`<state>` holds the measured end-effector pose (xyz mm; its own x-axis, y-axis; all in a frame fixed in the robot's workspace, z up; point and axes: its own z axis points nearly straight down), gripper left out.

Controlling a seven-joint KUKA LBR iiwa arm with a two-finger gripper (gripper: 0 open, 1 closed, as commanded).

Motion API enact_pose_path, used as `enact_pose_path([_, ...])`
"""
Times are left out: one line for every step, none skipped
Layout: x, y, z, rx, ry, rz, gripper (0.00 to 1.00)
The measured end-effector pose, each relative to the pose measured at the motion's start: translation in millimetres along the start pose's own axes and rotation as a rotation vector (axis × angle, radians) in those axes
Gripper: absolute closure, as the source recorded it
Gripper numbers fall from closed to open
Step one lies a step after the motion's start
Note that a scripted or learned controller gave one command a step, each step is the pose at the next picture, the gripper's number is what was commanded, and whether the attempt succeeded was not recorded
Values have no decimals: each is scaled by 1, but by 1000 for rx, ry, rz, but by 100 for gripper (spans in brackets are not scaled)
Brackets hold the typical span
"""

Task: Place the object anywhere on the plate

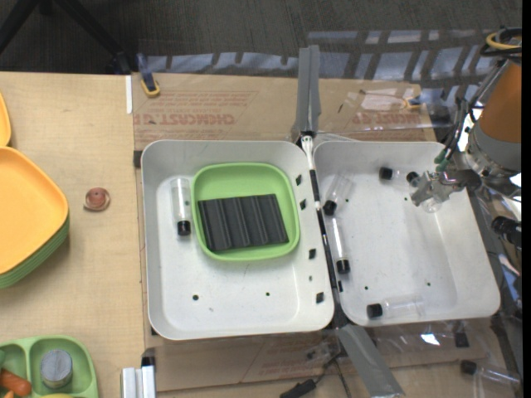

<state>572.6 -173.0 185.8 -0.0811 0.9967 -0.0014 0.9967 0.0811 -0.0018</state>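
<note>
Camera view: ribbed black slab [241, 222] on square green plate [246, 185]; gripper [430, 191] grip unreadable.

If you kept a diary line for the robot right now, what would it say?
claw: over right bin, near clear tube | green plate: left bin, holds dark ridged block | placement: not yet done

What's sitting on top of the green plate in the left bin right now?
A dark ribbed slab lies flat on the green plate, covering its middle. The plate surface beneath it is hidden.
</note>
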Motion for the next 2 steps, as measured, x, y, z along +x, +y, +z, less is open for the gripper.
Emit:
enact_pose_path([0,0,0,0,0,0,0])
enact_pose_path([-14,-62,-99,-1,0,71,0])
